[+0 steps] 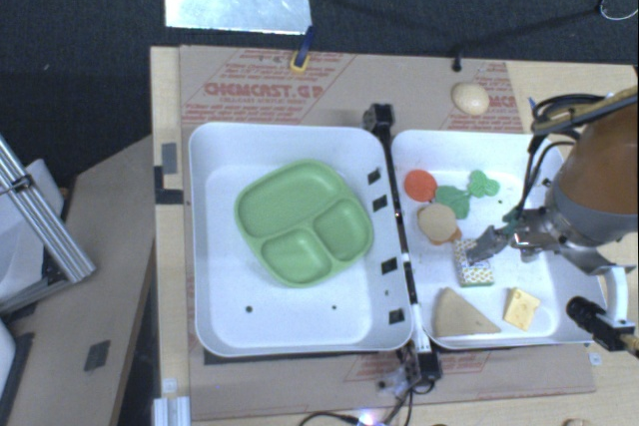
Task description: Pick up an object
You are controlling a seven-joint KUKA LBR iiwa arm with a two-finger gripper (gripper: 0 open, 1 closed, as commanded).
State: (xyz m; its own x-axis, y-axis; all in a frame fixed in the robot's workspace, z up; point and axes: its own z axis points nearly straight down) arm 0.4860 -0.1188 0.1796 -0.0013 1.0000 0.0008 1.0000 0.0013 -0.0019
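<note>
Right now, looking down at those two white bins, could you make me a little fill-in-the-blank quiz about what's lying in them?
1. The divided plate in the left bin is coloured ____.
2. That plate has ____ compartments.
3. The small round red piece lies in the ____ bin.
4. The claw hangs over the ____ bin, near a small patterned block.

Missing words: green; three; right; right
</note>
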